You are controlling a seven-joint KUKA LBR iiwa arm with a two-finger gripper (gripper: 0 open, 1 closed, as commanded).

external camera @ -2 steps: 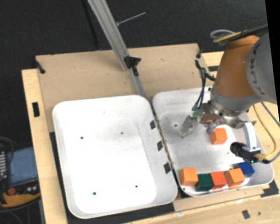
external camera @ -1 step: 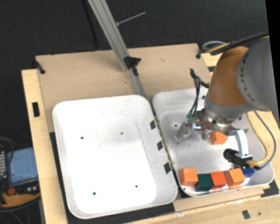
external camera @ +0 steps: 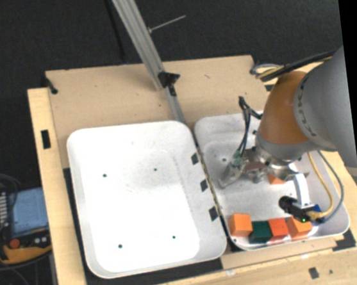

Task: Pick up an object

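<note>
Gripper point(external camera: 249, 167) low in the right bin point(external camera: 213, 134); finger state cannot be told from this angle. Blocks point(external camera: 270, 227) sit in a row below the gripper, against the bin's near wall. They look light, rigid, smooth-sided; judge the orange block point(external camera: 241, 223) best taken across opposite flat faces.

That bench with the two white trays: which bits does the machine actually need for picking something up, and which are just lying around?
For the job:
- pincer
- orange blocks
- green block
- right tray holding them

Just lying about:
- left tray
- blue box off the bench
- metal pole
</note>
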